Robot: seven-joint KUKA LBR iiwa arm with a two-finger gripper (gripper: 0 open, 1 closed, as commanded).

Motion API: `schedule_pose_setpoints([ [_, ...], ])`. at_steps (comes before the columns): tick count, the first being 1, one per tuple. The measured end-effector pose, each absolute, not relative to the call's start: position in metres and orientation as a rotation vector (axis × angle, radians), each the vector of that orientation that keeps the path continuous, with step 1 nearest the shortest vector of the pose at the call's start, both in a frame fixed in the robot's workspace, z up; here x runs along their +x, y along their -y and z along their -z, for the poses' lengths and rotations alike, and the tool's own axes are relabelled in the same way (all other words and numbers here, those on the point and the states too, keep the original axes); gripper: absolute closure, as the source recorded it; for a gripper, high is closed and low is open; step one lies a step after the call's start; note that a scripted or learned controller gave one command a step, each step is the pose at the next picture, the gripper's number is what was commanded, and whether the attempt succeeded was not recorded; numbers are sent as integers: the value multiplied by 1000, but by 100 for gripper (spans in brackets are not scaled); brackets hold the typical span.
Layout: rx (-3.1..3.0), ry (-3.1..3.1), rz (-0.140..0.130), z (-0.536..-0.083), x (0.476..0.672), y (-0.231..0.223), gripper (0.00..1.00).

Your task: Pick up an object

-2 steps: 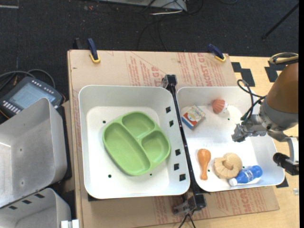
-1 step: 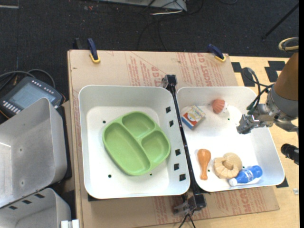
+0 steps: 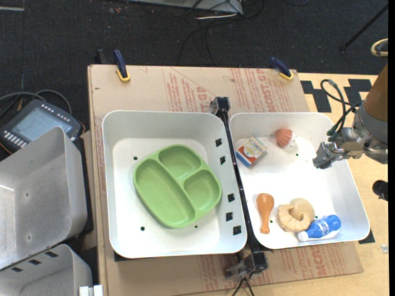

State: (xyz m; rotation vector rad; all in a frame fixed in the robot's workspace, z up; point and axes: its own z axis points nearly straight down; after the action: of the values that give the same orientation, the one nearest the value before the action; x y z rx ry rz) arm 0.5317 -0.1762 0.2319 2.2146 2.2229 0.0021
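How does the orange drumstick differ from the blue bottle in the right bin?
The orange drumstick stands almost upright in the view, while the blue bottle lies slanted across the bin's near corner. The drumstick lies apart from the tan ring toy; the bottle touches it. Both rest in the right bin.

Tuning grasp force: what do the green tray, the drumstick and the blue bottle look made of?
Green tray: likely hard plastic, smooth with a soft sheen, moulded compartments. Drumstick: probably toy plastic or rubber, uniform orange, glossy. Blue bottle: looks like plastic with a white end, too small to tell the finish.
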Motion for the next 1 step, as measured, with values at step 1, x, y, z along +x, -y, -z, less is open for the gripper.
schedule_pose_setpoints([
  [1, 2214, -2231, -1, -226, 532, 114, 100],
])
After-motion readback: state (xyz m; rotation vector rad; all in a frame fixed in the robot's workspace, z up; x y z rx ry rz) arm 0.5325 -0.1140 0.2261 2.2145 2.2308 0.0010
